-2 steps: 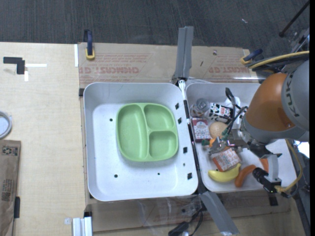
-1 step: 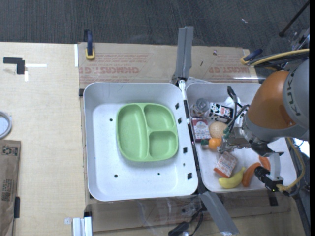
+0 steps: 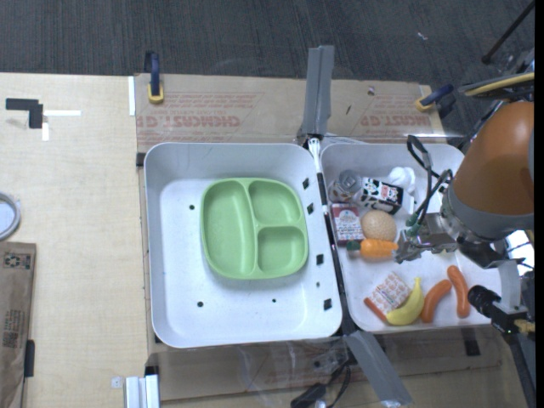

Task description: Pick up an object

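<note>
My gripper (image 3: 409,252) hangs low over the middle of the right bin (image 3: 442,323), reaching in from the right. Its tip is right at the right end of an orange carrot (image 3: 375,247); whether it touches the carrot is unclear. Just above the carrot lies a tan bread roll (image 3: 379,225). Below the gripper lie a yellow banana (image 3: 409,306) and a wrapped snack (image 3: 391,290). Two orange-red sausages (image 3: 436,299) (image 3: 460,290) lie to the lower right.
At the back of the right bin are a metal can (image 3: 348,182), a cow-patterned carton (image 3: 379,194), a white item (image 3: 401,178) and a red packet (image 3: 345,225). A green divided plate (image 3: 253,226) sits in the left bin (image 3: 170,253). The arm's orange band (image 3: 508,155) overhangs the right bin's right side.
</note>
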`<act>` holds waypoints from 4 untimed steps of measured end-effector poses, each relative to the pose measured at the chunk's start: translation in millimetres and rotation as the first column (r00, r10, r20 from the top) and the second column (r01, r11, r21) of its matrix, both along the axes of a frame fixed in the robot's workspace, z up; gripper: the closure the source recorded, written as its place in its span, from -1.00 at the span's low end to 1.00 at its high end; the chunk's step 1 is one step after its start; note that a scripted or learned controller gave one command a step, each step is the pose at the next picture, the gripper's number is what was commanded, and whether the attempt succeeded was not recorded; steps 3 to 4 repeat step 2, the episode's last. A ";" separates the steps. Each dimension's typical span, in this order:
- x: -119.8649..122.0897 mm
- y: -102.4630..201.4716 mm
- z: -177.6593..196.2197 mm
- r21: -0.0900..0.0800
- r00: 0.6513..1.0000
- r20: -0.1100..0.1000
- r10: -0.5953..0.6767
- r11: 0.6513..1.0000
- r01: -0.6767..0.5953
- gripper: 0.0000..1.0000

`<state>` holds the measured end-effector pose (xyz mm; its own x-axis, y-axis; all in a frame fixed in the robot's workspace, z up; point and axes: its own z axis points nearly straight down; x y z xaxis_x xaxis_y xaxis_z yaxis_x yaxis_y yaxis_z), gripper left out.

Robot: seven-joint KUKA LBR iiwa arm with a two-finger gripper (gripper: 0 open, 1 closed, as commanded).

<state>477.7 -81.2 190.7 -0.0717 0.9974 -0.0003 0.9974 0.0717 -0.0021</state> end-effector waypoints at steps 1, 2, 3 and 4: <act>0.0 -0.2 0.1 0.000 1.000 0.000 0.000 1.000 0.000 -1.00; 47.1 -29.7 -99.7 0.001 0.999 0.000 0.047 0.999 -0.047 -1.00; 47.1 -29.7 -99.7 0.001 0.999 0.000 0.047 0.999 -0.047 -1.00; 47.1 -29.7 -99.7 0.001 0.999 0.000 0.047 0.999 -0.047 -1.00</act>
